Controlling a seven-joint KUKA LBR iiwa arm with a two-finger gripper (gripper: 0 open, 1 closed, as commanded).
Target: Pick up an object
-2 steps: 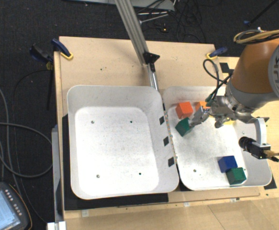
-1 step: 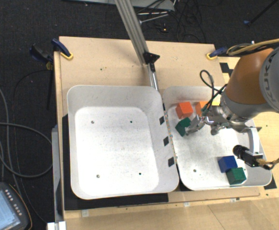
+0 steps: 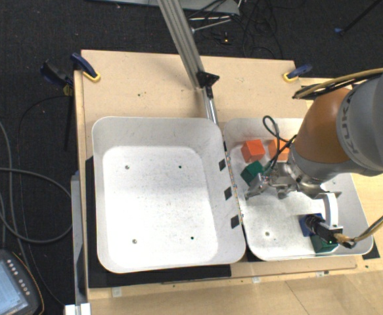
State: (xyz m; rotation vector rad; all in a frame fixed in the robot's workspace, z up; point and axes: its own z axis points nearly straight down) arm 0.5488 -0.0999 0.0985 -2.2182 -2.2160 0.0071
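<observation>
In the right bin (image 3: 280,238), an orange block (image 3: 253,150) lies near the far wall with a dark green block (image 3: 251,172) just in front of it. A second orange piece (image 3: 280,151) peeks out beside the arm. A blue object (image 3: 310,224) and a green object (image 3: 324,243) rest at the bin's near right corner. My gripper (image 3: 259,186) hangs low over the bin floor, just below and right of the dark green block, close to it. The arm's grey and orange body (image 3: 332,133) hides the bin's far right part.
The left bin (image 3: 112,136) lies alongside, sharing a raised edge with black clips (image 3: 230,192). A slanted metal pole (image 3: 184,38) crosses the far bench. Clamps sit at the bench's far corners, and cables trail near the blue object.
</observation>
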